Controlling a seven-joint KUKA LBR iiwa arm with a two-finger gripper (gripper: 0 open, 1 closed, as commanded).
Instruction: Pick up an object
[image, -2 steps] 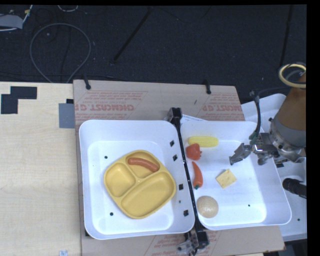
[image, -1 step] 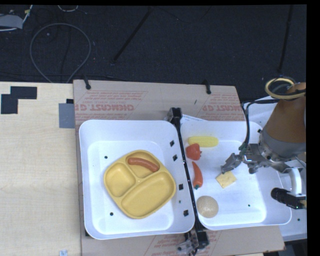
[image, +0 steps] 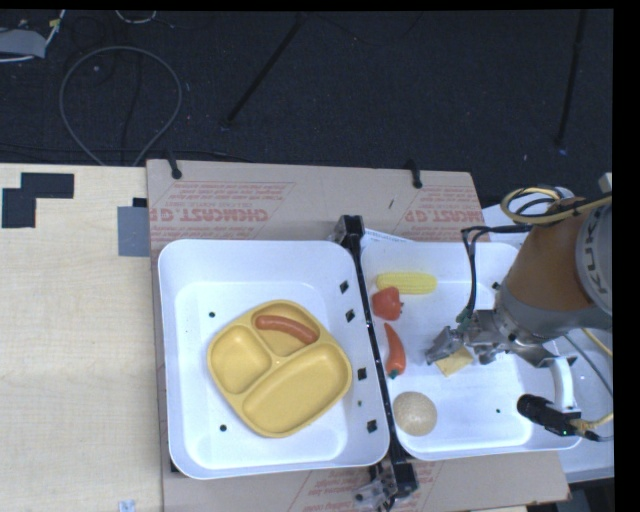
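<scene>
Your gripper (image: 452, 350) sits low in the right bin (image: 500, 432), touching a yellow block (image: 453, 364) near the bin's middle. Whether it grasps the block, you cannot tell. A lift may leave the block behind if it sits off-centre.

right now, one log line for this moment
gripper low in right bin | over yellow piece | grasp unconfirmed | sausage on yellow tray

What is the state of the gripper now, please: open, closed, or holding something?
Gripper: low in the right bin, over a small yellow piece; whether it grips the piece cannot be told.
</scene>
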